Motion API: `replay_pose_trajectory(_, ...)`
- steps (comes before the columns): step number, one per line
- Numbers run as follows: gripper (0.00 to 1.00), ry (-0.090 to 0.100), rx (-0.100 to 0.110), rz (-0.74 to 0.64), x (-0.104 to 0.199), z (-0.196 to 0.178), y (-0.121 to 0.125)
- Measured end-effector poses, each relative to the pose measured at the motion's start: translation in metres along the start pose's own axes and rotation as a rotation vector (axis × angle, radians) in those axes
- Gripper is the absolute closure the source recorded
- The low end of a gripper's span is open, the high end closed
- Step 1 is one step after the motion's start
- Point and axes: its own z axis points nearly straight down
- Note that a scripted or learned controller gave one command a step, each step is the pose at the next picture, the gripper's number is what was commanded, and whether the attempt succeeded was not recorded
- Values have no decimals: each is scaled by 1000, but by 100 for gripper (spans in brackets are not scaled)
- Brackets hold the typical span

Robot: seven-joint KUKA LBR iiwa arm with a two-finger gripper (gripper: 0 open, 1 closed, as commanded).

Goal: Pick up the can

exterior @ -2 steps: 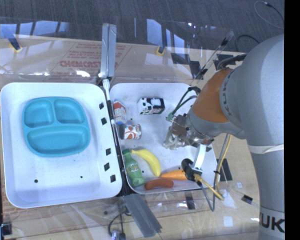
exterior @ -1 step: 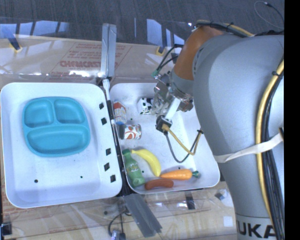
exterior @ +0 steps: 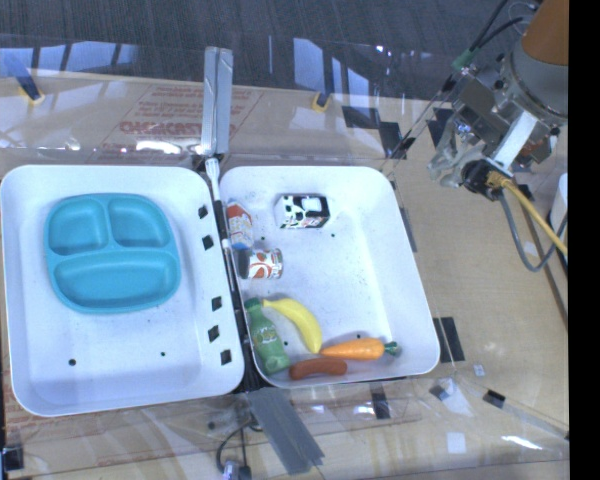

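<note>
The can (exterior: 264,264) is small, red and white, and lies on its side in the right bin (exterior: 380,268), close to the bin's left wall. My gripper (exterior: 458,164) hangs outside the bin, above the bench beyond the bin's far right corner, well away from the can. Nothing is seen in its grasp.
Around the can lie a red-and-white bottle (exterior: 239,223), a black-and-white carton (exterior: 303,211), a banana (exterior: 296,320), a green bottle (exterior: 267,340), a carrot (exterior: 358,348) and a sausage (exterior: 318,369). The left bin (exterior: 30,348) bears a blue divided plate (exterior: 110,250). A yellow cable (exterior: 535,213) trails from the wrist.
</note>
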Motion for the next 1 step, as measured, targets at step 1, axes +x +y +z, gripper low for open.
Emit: replay_pose_trajectory(1,0,-3,5,43,56,153,-2)
